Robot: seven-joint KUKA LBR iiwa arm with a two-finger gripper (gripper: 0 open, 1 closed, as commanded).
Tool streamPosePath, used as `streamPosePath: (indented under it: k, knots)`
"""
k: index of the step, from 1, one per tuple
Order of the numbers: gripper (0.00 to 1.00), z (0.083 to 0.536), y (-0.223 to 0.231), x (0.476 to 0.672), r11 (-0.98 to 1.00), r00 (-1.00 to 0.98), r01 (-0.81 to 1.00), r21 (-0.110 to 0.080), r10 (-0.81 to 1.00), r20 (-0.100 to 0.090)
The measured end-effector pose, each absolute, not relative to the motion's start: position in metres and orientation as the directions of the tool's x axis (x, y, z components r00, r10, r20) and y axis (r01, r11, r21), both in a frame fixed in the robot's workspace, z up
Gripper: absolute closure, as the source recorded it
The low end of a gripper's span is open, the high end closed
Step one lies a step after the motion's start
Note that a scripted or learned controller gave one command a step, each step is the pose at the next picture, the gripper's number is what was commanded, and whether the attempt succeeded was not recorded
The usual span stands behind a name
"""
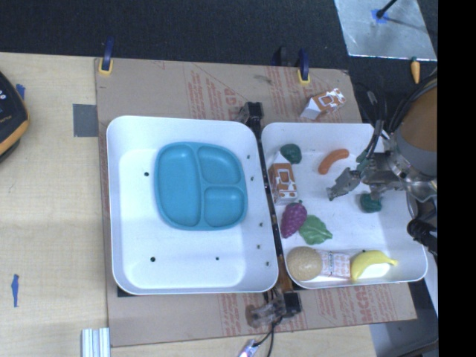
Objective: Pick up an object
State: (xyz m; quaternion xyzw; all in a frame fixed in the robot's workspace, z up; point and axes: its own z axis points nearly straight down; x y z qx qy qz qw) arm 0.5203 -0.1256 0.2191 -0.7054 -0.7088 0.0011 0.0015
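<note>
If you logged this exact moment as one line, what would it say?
task: pick up an object | end effector: low in right bin, nothing seen held | nearest: orange sausage, teal toy | left bin: blue tray

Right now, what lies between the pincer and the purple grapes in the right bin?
Bare white bin floor in the camera view; nothing lies between the pincer and the purple grapes.

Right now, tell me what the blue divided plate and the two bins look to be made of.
The blue divided plate looks like moulded plastic: one even colour, rounded compartment ridges, a dull satin sheen. The left bin and right bin look like thin white plastic, possibly formed sheet: smooth, soft rounded corners, faint gloss. The view cannot settle the exact material.
</note>
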Motion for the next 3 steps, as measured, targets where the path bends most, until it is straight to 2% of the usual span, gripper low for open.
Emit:
streamPosePath:
  k: [1, 2, 3]
  knots:
    - [0.0, 0.146, -0.161, 0.596, 0.006, -0.006, 1.0, -0.005, 1.0, -0.001]
    - [0.0, 0.091, -0.176, 0.65, 0.007, -0.007, 1.0, -0.005, 1.0, 0.0]
    - [0.0, 0.101, -0.134, 0.657, 0.007, -0.007, 1.0, -0.004, 1.0, 0.0]
